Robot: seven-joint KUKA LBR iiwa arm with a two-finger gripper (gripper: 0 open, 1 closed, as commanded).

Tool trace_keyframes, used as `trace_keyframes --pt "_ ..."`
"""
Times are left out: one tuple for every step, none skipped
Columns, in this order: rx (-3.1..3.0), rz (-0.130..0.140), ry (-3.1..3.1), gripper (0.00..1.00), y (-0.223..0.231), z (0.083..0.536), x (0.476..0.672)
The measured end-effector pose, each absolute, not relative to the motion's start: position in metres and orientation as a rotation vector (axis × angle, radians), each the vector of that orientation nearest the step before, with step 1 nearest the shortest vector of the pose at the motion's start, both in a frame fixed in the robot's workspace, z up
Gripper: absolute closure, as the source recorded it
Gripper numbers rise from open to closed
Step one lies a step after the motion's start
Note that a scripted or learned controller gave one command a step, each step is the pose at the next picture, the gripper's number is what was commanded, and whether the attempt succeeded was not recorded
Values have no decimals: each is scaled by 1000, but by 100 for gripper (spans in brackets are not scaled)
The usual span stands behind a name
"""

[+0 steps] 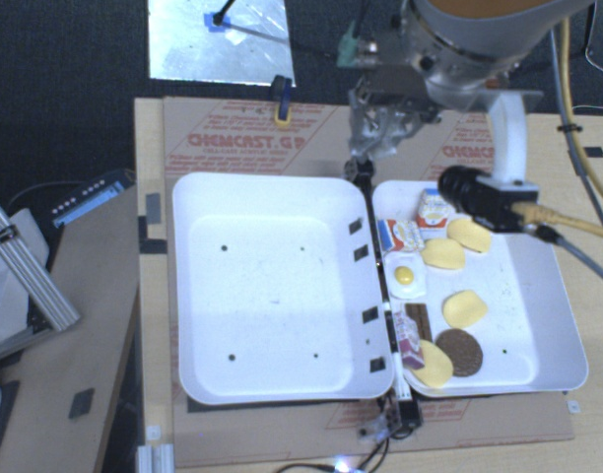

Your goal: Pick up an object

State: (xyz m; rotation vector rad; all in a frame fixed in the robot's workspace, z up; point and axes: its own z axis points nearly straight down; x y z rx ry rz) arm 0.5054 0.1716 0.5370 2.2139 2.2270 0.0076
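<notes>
Yellow discs (444, 254), a fried egg (406, 277) and a brown cookie (460, 352) are seen in the right bin (553, 363); gripper (366, 156) state cannot be told.

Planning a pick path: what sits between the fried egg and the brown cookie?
In the camera view, a dark chocolate bar lies between the fried egg and the brown cookie.

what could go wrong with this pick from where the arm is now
The gripper hangs over the far rim where the two bins meet, not over any item, so a straight descent may strike the rim. The items in the right bin lie crowded along its left wall, so a grab there could catch the wall or two things at once. The fried egg and brown cookie look flat and may slip.
</notes>
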Motion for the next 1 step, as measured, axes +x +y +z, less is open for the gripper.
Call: trace_keyframes --pt "2216 2 2226 100 165 535 486"
